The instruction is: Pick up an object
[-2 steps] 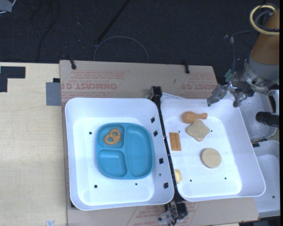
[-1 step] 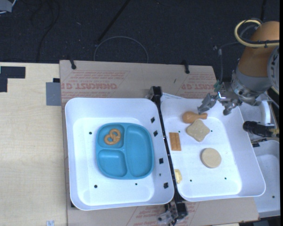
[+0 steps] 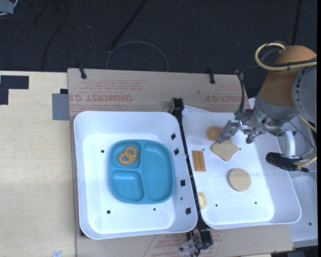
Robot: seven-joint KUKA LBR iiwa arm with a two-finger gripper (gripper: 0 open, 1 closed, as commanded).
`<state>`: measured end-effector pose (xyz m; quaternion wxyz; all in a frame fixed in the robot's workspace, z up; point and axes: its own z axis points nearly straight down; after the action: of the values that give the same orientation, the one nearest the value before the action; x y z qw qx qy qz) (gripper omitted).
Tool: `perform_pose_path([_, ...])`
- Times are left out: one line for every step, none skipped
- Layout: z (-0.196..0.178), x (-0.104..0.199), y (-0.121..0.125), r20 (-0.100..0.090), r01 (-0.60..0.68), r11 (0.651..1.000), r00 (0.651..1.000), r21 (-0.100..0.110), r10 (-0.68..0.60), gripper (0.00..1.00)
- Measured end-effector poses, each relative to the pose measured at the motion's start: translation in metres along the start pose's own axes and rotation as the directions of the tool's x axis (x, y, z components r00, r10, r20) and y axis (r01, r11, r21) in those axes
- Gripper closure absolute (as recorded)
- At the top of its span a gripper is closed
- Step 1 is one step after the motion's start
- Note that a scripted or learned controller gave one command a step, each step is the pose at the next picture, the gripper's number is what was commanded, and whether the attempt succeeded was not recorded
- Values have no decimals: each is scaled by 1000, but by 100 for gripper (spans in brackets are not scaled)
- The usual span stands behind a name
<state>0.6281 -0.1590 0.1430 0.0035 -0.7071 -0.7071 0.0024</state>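
My gripper (image 3: 238,136) hangs over the back of the right bin (image 3: 267,210), open, its fingers spread and nothing between them. Its left fingertip (image 3: 223,137) sits just above a beige toast-shaped piece (image 3: 225,151) and beside a small orange round piece (image 3: 213,133). A round beige cookie (image 3: 239,179) lies nearer the front. A brown rectangular cracker (image 3: 198,161) rests by the bin's left wall. A small yellow bit (image 3: 201,199) lies at the front left.
The left bin (image 3: 91,208) holds a blue divided plate (image 3: 155,170) with a pretzel (image 3: 128,155) in its back-left compartment. A black divider bar (image 3: 184,159) runs between the bins. The arm's orange band (image 3: 286,76) rises at the right.
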Motion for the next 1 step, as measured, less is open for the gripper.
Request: perform_pose_path([52, 1, 1, 1, -1, 1000, 1000, -8, 1, 0])
